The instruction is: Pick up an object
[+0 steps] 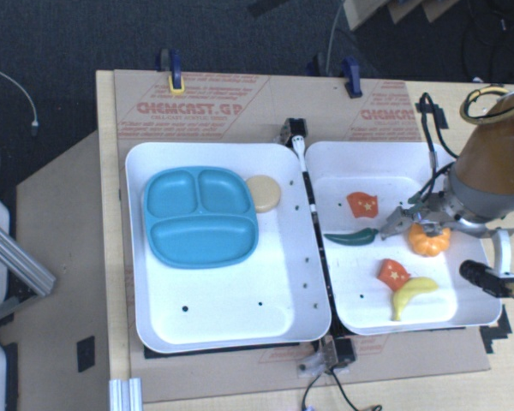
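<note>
The right bin (351, 163) holds a red piece (362, 204), a dark green chili (351, 237), an orange round fruit (429, 241), a second red piece (393, 273) and a yellow banana (413, 293). My gripper (414, 223) hangs low over this bin, just above and touching the top left of the orange fruit. It looks open; one grey finger (394, 224) reaches left toward the chili's tip. Nothing is held between the fingers. The arm's orange band and grey wrist cover the bin's right edge.
The left bin (223, 315) holds a blue divided plate (201, 215) and a tan round disc (263, 193) beside it. A black ridge (313, 229) separates the bins. Cables (433, 131) hang at the right bin's far corner.
</note>
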Robot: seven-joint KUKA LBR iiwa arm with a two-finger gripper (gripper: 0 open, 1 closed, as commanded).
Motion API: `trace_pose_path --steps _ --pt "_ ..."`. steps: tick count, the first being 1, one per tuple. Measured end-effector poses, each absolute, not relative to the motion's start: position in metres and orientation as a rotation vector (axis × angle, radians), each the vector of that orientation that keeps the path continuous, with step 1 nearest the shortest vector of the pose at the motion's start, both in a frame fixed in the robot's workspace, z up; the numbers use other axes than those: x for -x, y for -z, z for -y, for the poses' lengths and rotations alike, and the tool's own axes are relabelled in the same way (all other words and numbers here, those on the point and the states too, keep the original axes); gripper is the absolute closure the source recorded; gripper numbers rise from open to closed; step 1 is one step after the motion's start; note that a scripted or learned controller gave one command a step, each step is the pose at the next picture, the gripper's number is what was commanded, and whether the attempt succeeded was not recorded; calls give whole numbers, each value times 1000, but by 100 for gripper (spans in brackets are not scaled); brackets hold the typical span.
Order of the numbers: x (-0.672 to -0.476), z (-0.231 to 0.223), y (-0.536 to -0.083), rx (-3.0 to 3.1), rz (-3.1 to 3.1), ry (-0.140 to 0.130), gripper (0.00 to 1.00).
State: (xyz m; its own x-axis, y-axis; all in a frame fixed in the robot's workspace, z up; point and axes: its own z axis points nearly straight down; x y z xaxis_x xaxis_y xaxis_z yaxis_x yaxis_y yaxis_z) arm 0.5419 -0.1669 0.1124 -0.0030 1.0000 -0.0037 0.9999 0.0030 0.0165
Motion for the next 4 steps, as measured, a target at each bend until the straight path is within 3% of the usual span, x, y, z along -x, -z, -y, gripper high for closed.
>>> trace_pose_path --steps 1,4 --pt "-541 167 -119 -2211 -2215 -11 100" --pt "-548 173 -273 -2214 -2217 -5 100"
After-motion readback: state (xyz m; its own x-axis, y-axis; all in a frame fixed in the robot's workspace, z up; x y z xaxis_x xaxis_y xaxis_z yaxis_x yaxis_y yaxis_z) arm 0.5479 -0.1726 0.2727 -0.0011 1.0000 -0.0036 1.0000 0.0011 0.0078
